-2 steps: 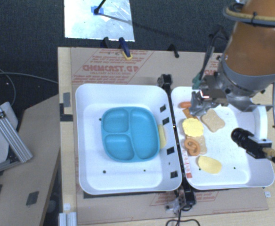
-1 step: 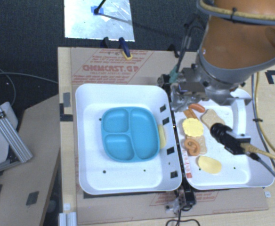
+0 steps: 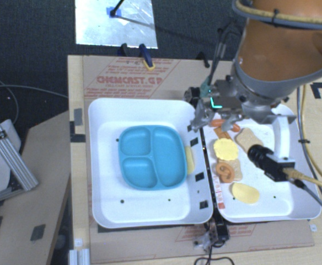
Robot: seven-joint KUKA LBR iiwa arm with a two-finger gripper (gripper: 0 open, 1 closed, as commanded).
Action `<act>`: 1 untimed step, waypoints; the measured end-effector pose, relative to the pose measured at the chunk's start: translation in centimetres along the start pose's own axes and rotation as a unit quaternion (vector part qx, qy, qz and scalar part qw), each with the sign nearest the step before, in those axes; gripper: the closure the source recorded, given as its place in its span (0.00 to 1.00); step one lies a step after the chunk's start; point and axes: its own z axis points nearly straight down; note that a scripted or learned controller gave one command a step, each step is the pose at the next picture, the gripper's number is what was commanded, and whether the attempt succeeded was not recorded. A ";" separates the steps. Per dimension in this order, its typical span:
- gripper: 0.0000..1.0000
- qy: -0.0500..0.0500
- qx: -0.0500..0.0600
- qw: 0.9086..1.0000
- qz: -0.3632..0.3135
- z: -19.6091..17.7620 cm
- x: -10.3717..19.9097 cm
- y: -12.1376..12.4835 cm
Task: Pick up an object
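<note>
My gripper (image 3: 209,114) hangs over the far left corner of the right bin (image 3: 293,206), just above the wall between the two bins. Right beneath and beside it lie small orange pieces (image 3: 225,127). A tan bread-like piece (image 3: 246,138) lies to their right. In front of them sit a round yellow piece (image 3: 225,148), a brown pretzel-like piece (image 3: 225,171) and a pale yellow oval slice (image 3: 244,192). The arm's big orange and grey body hides the bin's far right part.
The left bin (image 3: 106,203) holds a blue divided plate (image 3: 151,157), with a pale yellow piece (image 3: 190,159) tucked against its right edge. Cardboard lies under both bins. A shiny sheet (image 3: 115,15) lies beyond the bench.
</note>
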 end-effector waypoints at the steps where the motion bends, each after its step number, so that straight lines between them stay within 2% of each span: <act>1: 1.00 0.000 -0.002 1.000 -0.003 -1.1 0.0 0.1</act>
